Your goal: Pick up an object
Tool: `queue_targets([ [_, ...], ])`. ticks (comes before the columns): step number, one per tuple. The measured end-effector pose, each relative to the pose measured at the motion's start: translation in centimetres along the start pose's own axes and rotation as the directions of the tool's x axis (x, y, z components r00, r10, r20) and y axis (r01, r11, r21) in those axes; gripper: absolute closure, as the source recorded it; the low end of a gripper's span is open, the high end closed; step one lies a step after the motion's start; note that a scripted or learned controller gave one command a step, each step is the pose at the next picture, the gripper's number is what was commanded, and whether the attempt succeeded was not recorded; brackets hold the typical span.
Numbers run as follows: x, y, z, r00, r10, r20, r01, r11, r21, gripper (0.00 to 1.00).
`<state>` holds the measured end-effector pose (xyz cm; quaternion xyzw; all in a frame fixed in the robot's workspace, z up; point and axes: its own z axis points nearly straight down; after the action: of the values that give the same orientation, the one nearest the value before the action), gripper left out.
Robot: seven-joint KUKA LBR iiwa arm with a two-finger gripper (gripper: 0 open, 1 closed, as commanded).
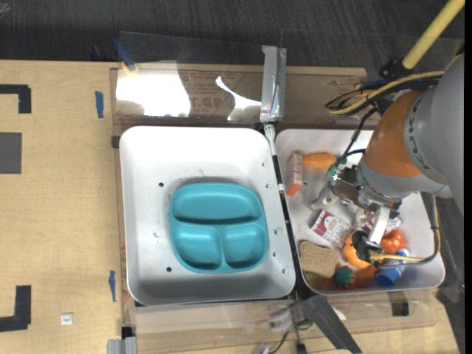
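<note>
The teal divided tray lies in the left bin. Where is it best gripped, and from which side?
Probably on the rim of the teal tray, coming from straight above. It lies flat, open side up, in the left bin. It looks too wide to span, and its rim is a thin raised edge.

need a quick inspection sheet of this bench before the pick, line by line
surface: two white bins side by side, left bin and right bin
job's things: orange piece, printed packet, brown pad, green piece, blue piece, all in the right bin
clutter: teal divided tray in the left bin
hand: over the right bin's pile; grip unclear
cables: yellow and black cables behind the right bin
surroundings: wooden board with black tape marks; yellow pole upper right
</note>
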<state>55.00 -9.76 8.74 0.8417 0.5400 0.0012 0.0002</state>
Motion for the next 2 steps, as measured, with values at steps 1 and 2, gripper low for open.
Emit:
queue_targets([
  [1, 0.0, 0.2, -1.1, 1.000, 0.000, -0.001, 0.000, 1.000, -0.005, 1.00],
  [2, -1.7, 1.9, 0.0, 0.935, 0.355, -0.001, -0.355, 0.935, -0.002, 1.00],
])
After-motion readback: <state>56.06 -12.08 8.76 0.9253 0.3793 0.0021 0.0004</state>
